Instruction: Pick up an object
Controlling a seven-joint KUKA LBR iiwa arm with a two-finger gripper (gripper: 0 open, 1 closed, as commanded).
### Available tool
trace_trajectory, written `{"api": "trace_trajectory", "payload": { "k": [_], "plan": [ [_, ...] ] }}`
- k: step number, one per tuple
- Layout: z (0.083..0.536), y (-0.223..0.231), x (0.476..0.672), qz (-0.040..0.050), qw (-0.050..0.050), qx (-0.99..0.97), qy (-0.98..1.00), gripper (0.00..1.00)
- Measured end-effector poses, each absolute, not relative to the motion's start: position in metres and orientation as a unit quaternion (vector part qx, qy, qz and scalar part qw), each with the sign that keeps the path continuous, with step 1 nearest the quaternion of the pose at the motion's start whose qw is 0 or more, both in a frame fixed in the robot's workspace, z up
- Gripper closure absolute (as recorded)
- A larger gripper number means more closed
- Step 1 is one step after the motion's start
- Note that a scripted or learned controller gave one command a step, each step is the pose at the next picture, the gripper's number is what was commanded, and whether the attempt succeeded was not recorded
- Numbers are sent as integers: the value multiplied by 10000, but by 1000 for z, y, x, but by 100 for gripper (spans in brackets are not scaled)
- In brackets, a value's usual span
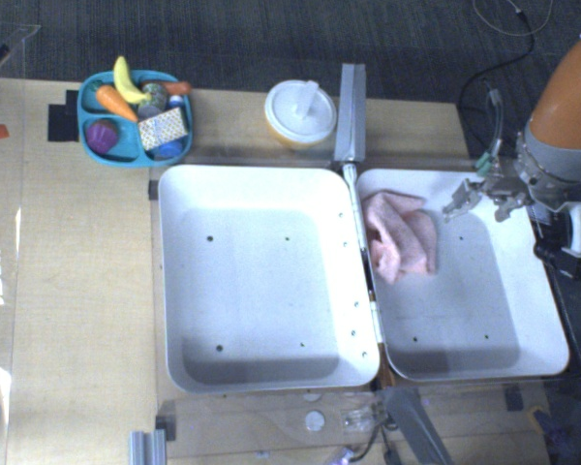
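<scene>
Over the right bin [552, 356], jaws spread open, empty, just beside the pink cloth [401, 232].

A blue tray [89, 153] of toy food sits beside a lidded cup [300, 112].

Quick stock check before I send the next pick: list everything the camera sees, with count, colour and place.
cloth: 1, pink, crumpled in the right bin's upper-left part
right bin: 1, white, right half of the bench
left bin: 1, white, beside it
toy tray: 1, blue, with banana, carrot and other toys, upper left
lidded container: 1, white lid, above the left bin
arm: 1, grey with orange band, right
gripper: 1, over the right bin's upper-right part
</scene>
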State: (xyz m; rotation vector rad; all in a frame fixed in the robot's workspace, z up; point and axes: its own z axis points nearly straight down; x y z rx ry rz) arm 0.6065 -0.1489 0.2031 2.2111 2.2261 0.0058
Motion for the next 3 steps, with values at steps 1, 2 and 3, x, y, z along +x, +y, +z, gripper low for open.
{"api": "trace_trajectory", "payload": {
  "k": [1, 2, 3],
  "plan": [
    [92, -84, 626, 45, 50, 7267, 6869, 0],
    [187, -72, 600, 35, 35, 7213, 6927, 0],
    [97, -102, 599, 34, 42, 6661, 7458, 0]
  ]
}}
